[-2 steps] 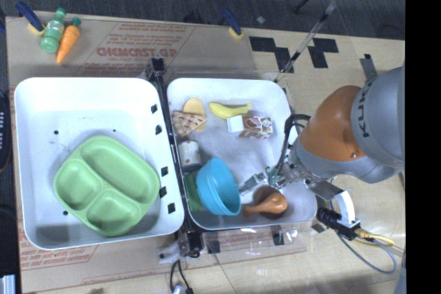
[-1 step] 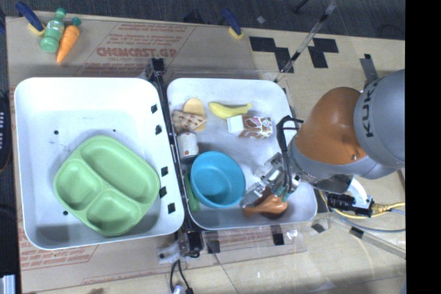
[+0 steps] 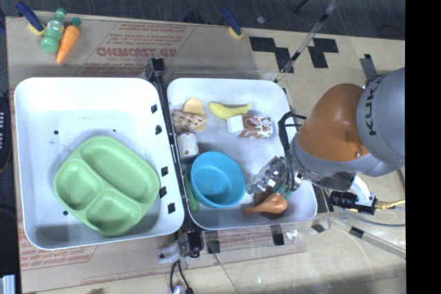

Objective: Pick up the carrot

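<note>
A: What's the setting?

B: A tan bench [image 3: 358, 258] with two shallow white bins side by side, and dark floor beyond its far edge.

A: Start with what's nearest.

B: In the right-hand white bin [image 3: 227, 89], at the near right corner, the metal two-finger gripper [image 3: 273, 179] is down among the toys, just above a brown-orange pear-shaped toy [image 3: 270, 204]. I cannot tell whether its fingers are spread or pressed together. Left of it sits a round blue plastic bowl [image 3: 217, 179].

A: And the other bin?

B: The left-hand white bin [image 3: 41, 96] holds a green plastic tray with three compartments [image 3: 107, 184].

A: Farther back?

B: In the right bin's far half lie a yellow toy banana [image 3: 229, 109], a small red-and-white packet [image 3: 257, 126] and a tan waffle-like toy [image 3: 189, 120].

A: Where is the carrot?

B: The small orange toy carrot with a green top [image 3: 67, 41] lies outside both bins, on the bench's far left corner, just beside a green toy bottle [image 3: 52, 32] and well apart from the gripper.
</note>
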You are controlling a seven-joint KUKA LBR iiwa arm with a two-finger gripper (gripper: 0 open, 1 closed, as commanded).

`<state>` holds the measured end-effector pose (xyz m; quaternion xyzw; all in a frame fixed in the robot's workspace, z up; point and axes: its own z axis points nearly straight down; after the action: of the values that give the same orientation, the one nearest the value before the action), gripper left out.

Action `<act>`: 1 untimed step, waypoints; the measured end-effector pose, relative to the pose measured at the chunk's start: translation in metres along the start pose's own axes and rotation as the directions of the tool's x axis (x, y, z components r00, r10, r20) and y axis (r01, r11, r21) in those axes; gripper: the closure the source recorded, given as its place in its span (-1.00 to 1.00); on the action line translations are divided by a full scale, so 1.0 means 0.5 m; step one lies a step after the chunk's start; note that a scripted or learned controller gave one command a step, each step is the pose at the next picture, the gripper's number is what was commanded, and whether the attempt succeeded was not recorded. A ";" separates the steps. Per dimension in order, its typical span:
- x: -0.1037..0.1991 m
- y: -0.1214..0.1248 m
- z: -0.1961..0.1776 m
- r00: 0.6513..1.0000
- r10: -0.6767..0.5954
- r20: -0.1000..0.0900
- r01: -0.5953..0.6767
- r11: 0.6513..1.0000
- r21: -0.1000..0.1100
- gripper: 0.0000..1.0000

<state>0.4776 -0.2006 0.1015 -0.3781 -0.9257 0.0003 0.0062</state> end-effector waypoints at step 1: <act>0.000 0.000 0.000 1.000 0.000 0.000 0.000 1.000 0.000 -1.00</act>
<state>0.4775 -0.2007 0.1014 -0.3782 -0.9257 0.0005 0.0063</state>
